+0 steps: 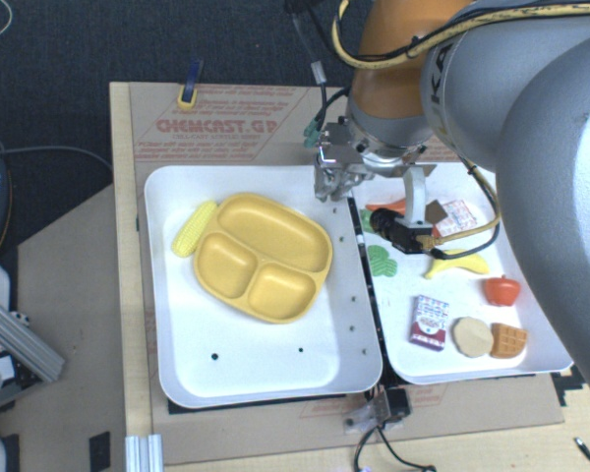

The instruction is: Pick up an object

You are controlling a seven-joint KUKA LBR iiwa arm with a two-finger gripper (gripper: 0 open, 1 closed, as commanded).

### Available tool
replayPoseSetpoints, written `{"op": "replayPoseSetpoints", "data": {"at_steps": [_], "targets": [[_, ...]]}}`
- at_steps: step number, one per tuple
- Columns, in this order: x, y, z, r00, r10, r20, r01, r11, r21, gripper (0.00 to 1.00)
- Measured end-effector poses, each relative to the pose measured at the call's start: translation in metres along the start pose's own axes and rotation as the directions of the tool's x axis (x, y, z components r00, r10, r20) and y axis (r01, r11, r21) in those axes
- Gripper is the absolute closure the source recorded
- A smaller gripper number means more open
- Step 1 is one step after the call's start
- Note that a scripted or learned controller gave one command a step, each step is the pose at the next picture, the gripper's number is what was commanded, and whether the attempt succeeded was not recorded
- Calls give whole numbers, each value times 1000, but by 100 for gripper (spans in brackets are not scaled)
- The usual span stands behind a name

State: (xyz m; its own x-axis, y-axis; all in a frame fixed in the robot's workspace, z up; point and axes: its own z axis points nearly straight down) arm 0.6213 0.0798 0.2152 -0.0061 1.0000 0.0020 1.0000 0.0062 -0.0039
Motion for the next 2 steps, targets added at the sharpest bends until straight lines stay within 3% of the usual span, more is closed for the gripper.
{"op": "replayPoseSetpoints", "data": {"at_steps": [2], "targets": [[-8, 4, -1, 1000, 5, 2, -5, 1000, -6, 100]]}}
